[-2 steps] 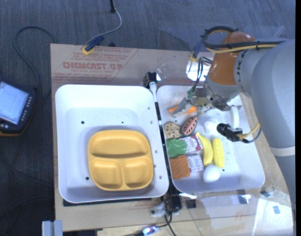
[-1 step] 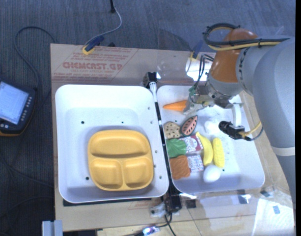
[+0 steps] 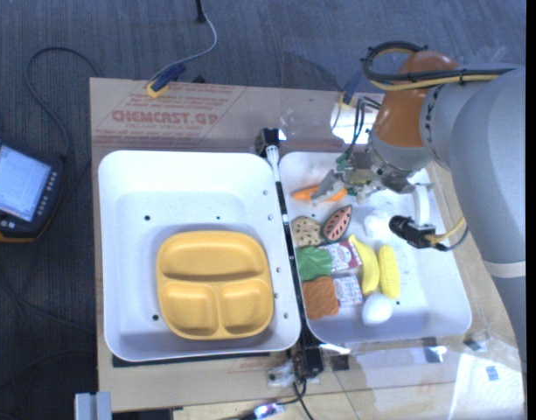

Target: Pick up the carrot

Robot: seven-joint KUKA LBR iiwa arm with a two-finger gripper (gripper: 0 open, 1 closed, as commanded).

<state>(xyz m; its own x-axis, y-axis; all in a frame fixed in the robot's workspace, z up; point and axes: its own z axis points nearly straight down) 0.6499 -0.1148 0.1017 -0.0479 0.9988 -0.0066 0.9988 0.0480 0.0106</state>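
Observation:
The carrot (image 3: 306, 192) is a small orange piece lying near the far left corner of the right bin (image 3: 442, 309). My gripper (image 3: 340, 180) hangs low over that bin, just to the right of the carrot and at its right end. Whether it touches the carrot is unclear from this slant. The grey arm with its orange band (image 3: 407, 103) reaches in from the right above it.
Closer to the front of the right bin lie a cookie (image 3: 305, 229), a red fruit slice (image 3: 337, 222), a green item (image 3: 316, 261), a banana (image 3: 368, 265), corn (image 3: 389, 271) and a white egg (image 3: 377, 309). A yellow divided tray (image 3: 215, 283) sits in the left bin (image 3: 128, 199).

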